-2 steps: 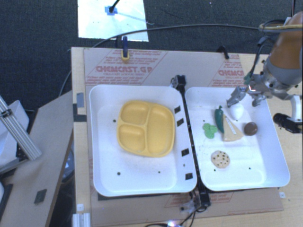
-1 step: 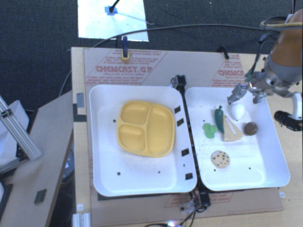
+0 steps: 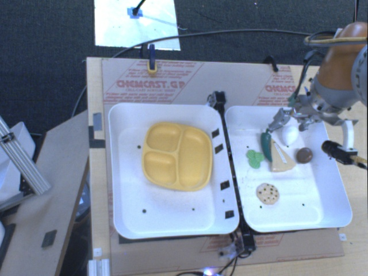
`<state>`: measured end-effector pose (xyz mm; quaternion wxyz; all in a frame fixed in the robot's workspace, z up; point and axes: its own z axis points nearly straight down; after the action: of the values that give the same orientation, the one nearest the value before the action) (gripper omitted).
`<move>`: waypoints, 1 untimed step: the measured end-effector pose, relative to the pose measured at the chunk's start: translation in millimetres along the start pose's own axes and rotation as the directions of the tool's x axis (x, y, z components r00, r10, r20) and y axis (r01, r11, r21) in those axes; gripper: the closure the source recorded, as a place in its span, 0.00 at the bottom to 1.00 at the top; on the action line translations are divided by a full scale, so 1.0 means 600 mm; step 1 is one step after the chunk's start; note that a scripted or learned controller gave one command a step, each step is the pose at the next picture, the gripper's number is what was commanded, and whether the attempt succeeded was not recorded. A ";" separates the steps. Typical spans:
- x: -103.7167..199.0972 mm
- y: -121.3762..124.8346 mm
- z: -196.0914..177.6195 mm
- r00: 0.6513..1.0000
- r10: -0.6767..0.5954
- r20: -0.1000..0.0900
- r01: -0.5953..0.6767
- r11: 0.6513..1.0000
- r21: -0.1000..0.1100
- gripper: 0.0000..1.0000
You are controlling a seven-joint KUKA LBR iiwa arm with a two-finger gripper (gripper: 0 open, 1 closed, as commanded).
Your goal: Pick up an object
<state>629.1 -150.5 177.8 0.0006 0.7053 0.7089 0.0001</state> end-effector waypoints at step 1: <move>0.002 -0.009 0.102 1.000 0.003 -0.001 -0.003 1.000 0.003 0.00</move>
<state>623.9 -149.2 116.8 -0.0008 0.7064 0.7078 -0.0005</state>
